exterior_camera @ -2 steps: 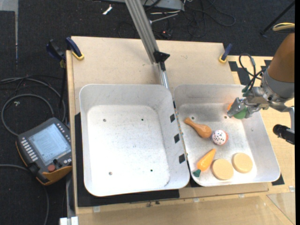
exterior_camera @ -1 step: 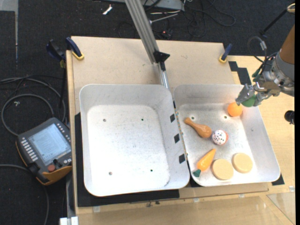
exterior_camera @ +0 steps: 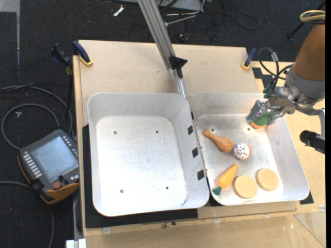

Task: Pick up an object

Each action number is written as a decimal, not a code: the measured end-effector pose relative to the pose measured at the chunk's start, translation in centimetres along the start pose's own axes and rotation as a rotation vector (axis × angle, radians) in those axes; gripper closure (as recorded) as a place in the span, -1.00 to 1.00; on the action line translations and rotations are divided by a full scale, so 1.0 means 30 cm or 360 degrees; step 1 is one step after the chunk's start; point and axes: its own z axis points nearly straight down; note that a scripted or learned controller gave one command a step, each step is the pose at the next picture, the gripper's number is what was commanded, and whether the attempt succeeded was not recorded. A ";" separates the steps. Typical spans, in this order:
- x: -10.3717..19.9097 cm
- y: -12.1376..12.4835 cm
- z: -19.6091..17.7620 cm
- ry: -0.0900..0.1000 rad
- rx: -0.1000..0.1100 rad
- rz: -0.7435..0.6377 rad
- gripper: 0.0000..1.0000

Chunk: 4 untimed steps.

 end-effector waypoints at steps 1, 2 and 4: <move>0.167 -0.058 -0.011 0.0002 0.0001 -0.0001 1.00; 0.330 -0.084 0.037 0.0001 0.0002 -0.0002 1.00; 0.691 -0.173 0.042 0.0002 0.0000 -0.0005 1.00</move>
